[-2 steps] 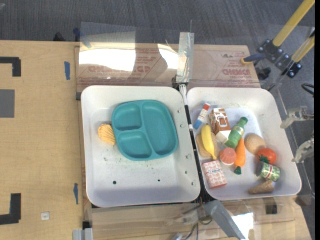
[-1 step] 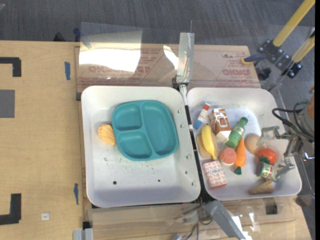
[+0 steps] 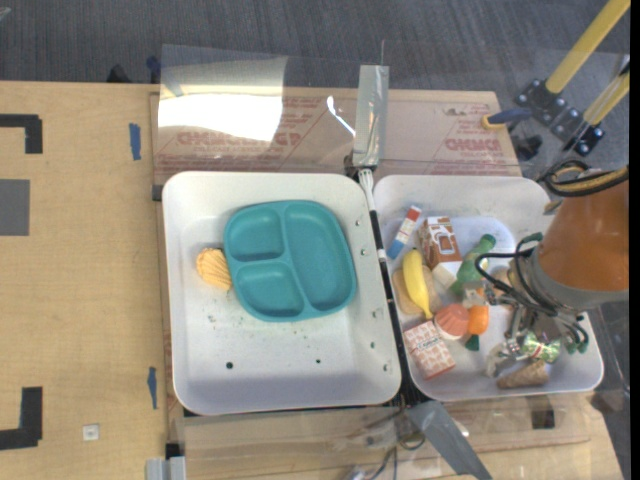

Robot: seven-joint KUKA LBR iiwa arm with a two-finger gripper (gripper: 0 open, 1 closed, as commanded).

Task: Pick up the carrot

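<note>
The carrot (image 3: 478, 319) is a small orange piece with a green tip, lying in the right bin (image 3: 580, 373) between a pink round fruit (image 3: 452, 321) and the gripper. My gripper (image 3: 517, 340) hangs low over the bin's front right part, just right of the carrot. The grey arm and its orange band (image 3: 592, 248) rise above it. Nothing shows clearly between the gripper's tips, and the wrist hides part of the bin beneath it.
The right bin also holds a banana (image 3: 414, 282), a brown carton (image 3: 439, 240), a green bottle (image 3: 472, 265), a red-patterned box (image 3: 429, 349) and a brown item (image 3: 522, 374). In the left bin (image 3: 200, 368) lie a teal divided plate (image 3: 290, 260) and a yellow shell-shaped piece (image 3: 213, 267).
</note>
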